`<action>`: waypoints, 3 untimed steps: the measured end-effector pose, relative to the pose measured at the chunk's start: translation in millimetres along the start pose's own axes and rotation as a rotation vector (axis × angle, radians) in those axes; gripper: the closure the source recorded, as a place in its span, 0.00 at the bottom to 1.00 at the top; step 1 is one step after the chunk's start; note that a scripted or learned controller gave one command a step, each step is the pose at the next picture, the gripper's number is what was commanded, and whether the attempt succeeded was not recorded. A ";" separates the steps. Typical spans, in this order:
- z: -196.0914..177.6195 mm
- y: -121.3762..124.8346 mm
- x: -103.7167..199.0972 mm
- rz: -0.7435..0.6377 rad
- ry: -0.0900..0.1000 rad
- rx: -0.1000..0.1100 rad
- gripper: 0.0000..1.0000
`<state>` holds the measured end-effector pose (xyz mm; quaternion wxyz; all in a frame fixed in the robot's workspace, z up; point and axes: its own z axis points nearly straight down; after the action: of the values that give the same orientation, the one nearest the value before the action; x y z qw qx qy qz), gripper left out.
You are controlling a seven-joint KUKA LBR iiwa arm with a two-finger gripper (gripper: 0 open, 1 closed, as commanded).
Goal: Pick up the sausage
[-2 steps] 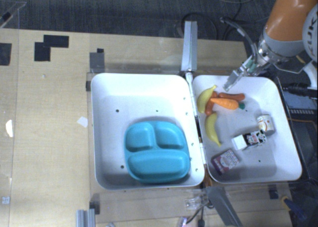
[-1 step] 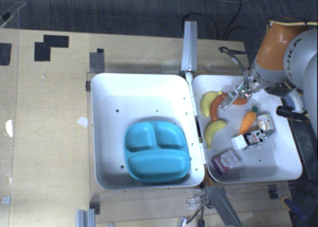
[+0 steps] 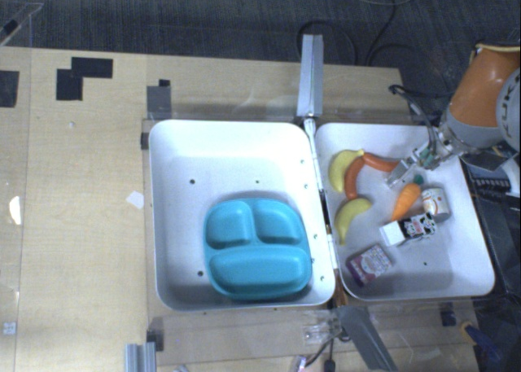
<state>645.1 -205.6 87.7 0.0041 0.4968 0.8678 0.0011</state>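
Observation:
The sausage [image 3: 363,167] is a curved orange-red piece lying in the right bin [image 3: 480,269], near its back left. It arcs from beside a yellow banana-like piece [image 3: 341,167] toward the right. My gripper [image 3: 415,163] hangs low over the bin at the sausage's right end, just above an orange carrot [image 3: 406,199]. The grey arm with its orange band [image 3: 476,94] reaches in from the right.
A second yellow piece [image 3: 352,214], a white box [image 3: 411,228], a small printed pack [image 3: 434,202] and a purple packet [image 3: 370,262] also lie in the right bin. The left bin [image 3: 175,199] holds a blue divided tray [image 3: 256,248]. A metal post [image 3: 311,77] stands between the bins.

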 end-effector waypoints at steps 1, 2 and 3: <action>-14.1 3.6 -0.9 -0.004 -0.007 -0.008 1.00; -14.1 3.6 -0.8 -0.004 -0.007 -0.008 0.00; -2.2 22.1 -4.5 -0.097 0.009 0.017 0.00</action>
<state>666.5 -198.3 90.1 -0.0038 0.4543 0.8909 -0.0044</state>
